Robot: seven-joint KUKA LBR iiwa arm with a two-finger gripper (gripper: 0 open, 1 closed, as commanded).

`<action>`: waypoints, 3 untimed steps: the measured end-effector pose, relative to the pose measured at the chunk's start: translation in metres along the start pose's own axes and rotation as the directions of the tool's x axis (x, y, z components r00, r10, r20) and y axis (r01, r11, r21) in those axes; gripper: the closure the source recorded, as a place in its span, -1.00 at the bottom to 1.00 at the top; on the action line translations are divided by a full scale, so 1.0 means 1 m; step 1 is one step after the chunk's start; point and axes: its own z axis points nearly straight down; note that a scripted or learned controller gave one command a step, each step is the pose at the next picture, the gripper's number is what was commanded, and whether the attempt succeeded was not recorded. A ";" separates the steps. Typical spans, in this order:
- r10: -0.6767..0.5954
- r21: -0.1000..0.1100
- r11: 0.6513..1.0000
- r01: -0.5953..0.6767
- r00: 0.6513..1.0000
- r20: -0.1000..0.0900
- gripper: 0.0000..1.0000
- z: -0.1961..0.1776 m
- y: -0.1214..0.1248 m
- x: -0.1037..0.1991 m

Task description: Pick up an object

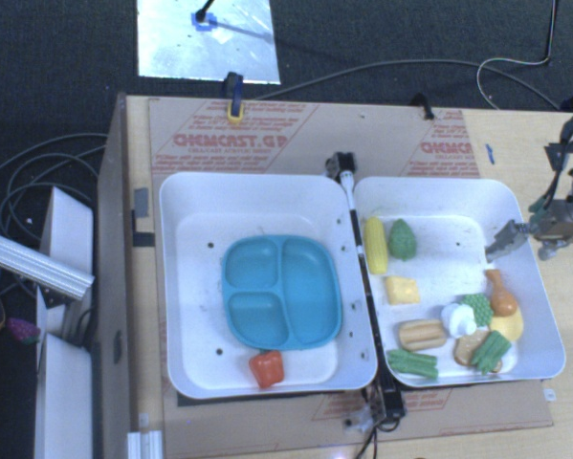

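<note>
The right bin (516,204) holds several toy foods. A yellow corn cob (374,245) and a green leafy piece (402,239) lie at its left. A yellow cheese wedge (402,290) sits mid-bin, with a tan bread roll (422,334) and green beans (412,362) below it. A cluster at the lower right includes an orange drumstick (499,295), a white and green piece (463,314) and a yellow fruit (509,326). My gripper (520,235) hangs at the bin's right rim, above the drumstick, with nothing seen in it.
The left bin (195,208) bears a blue divided plate (281,290) and a red toy pepper (266,368) near its front wall. A black clamp (342,167) sits where the bins meet. Cables and a foil sheet (208,25) lie beyond the bench.
</note>
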 end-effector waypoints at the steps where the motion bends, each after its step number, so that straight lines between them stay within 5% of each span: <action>1: -0.001 0.002 1.000 0.001 1.000 -0.002 -1.00 0.093 0.059 0.042; 2: -0.001 0.000 1.000 0.001 1.000 -0.001 -1.00 0.129 0.091 0.090; 3: 0.001 -0.017 1.000 -0.001 1.000 0.007 -1.00 0.159 0.092 0.096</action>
